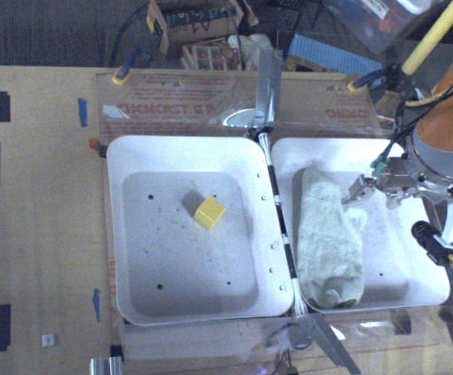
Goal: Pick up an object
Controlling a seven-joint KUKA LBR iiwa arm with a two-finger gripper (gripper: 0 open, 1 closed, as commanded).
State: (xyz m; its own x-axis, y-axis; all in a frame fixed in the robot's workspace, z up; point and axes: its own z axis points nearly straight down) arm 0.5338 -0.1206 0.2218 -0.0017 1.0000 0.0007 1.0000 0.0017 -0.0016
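Camera view: the gripper (357,191) hangs above the right bin (414,276), its fingers slightly parted and nothing between them, their tips just beside the upper edge of a pale green towel (330,241) lying crumpled below it. Well off to its left, a yellow block (209,212) sits in the left bin (133,170).

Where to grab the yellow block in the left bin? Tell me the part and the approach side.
Grip the yellow block across two opposite flat sides, coming straight down from above. It lies alone on the left bin floor, turned diagonally, so the fingers probably need rotating to match.
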